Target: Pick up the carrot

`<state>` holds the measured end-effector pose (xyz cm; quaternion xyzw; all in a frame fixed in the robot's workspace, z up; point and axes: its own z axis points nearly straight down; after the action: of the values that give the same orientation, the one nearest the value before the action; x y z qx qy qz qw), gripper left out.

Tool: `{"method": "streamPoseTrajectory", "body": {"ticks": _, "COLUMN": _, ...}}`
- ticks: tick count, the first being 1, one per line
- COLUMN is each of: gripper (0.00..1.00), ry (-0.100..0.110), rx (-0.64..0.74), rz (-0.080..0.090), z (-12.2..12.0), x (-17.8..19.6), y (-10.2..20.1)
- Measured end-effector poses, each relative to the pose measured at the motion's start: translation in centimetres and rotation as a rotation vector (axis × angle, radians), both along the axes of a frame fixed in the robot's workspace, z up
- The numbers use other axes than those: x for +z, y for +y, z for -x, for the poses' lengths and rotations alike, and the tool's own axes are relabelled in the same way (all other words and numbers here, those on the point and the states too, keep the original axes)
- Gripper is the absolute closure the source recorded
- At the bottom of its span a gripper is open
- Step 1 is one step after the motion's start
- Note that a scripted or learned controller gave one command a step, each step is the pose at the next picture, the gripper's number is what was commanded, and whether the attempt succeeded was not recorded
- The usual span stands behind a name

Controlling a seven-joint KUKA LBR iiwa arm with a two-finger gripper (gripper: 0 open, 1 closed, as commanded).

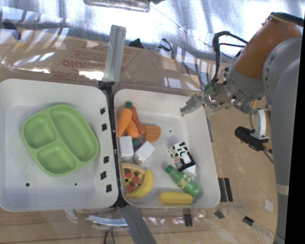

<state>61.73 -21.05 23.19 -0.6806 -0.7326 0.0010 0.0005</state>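
Observation:
The carrot [124, 122] is orange with a green top and lies against the left wall of the right bin [209, 150], toward its far end. More orange toy food [150, 132] lies right beside it. My gripper [195, 104] hangs over the far right corner of the right bin, well to the right of the carrot and apart from it. I see nothing held in it.
The right bin also holds two white blocks [135, 148], a cow-patterned carton [181, 156], a green bottle [185, 183], a yellow corn cob [176, 198], a banana [148, 185] and a pizza slice [132, 177]. A green divided plate [60, 138] lies in the left bin [1, 185].

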Motion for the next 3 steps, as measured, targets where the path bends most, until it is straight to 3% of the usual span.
{"method": "streamPoseTrajectory", "body": {"ticks": 1, "gripper": 0.0, "ry": 0.012, "rx": -0.222, "rz": -0.003, "z": 0.3, "x": -12.1, "y": 8.2}}
{"method": "streamPoseTrajectory", "body": {"ticks": 2, "gripper": 0.0, "ry": -0.019, "rx": -0.322, "rz": 0.014, "z": 3.8, "x": -13.5, "y": 10.5}}
{"method": "streamPoseTrajectory", "body": {"ticks": 3, "gripper": 1.0, "ry": -0.006, "rx": -0.314, "rz": 0.007, "z": 3.9, "x": -12.8, "y": 10.9}}
